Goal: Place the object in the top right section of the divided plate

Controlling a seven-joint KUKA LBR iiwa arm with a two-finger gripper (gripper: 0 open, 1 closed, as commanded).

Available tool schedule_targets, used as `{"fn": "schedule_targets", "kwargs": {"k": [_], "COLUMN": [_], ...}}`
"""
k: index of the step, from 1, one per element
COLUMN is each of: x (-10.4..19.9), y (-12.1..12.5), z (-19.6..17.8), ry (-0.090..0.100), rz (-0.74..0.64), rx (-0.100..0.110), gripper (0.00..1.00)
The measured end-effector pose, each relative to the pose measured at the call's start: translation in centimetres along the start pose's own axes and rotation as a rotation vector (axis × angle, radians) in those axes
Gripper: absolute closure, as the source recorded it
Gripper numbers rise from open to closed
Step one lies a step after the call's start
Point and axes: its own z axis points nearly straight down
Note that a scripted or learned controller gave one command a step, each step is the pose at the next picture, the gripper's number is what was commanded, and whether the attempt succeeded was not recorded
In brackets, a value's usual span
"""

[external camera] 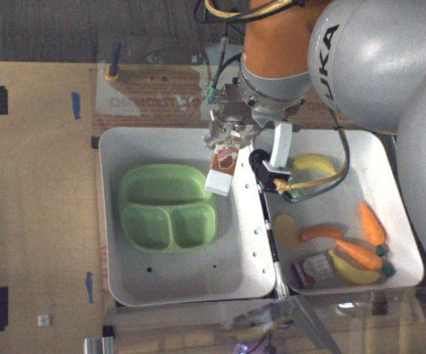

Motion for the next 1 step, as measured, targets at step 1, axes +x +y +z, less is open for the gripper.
{"fn": "schedule_targets", "kwargs": {"k": [1], "x": [3.35], "y": [-7.2], "z": [3.72], "ry": [0.0], "rz": [-0.017], "rx": [0.0], "gripper": [1.0]}}
